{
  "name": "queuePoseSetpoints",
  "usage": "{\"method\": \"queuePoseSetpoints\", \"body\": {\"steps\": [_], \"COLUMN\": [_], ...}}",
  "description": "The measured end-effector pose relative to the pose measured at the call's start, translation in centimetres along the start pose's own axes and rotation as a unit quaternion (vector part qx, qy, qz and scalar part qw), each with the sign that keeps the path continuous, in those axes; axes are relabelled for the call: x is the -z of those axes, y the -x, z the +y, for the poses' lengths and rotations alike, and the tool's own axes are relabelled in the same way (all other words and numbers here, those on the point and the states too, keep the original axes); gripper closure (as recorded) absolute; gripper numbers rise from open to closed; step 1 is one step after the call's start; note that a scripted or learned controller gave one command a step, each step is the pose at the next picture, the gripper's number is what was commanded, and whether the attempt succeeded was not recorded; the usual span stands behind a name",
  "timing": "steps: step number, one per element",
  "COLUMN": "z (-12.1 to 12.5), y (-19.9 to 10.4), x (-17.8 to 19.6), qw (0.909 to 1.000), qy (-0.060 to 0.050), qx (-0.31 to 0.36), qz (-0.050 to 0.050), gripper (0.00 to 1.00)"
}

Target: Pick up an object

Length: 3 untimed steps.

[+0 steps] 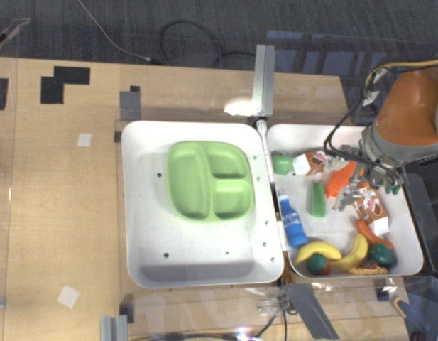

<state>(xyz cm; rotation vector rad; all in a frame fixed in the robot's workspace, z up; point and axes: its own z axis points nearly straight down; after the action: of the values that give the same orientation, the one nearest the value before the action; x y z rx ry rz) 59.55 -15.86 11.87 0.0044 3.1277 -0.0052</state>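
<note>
Yellow bananas (338, 253) curved glossy along the right bin's (417, 261) front edge; leftward, a green sectioned tray (208, 180) filled the left bin (144, 261). Rightward, the gripper (352, 190) hovered over an orange toy (338, 180), grip unclear.

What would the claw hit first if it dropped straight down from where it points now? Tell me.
Probably the orange toy lying just under the claw in the right bin, with the green stick-shaped piece close beside it. Depth is hard to judge from this slanted view.
</note>
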Motion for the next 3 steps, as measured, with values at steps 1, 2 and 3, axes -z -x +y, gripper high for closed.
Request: {"method": "queuePoseSetpoints", "body": {"steps": [1,2,3], "z": [3.5,-5.0,-1.1], "y": [-2.6,2.0,-1.6], "x": [-2.8,0.1,-2.9], "qw": [0.9996,0.9998,0.9994], "qy": [0.001,-0.001,0.001], "qx": [0.027,0.019,0.034], "qz": [-0.001,-0.001,0.0], "gripper": [0.0,0.0,0.0]}}
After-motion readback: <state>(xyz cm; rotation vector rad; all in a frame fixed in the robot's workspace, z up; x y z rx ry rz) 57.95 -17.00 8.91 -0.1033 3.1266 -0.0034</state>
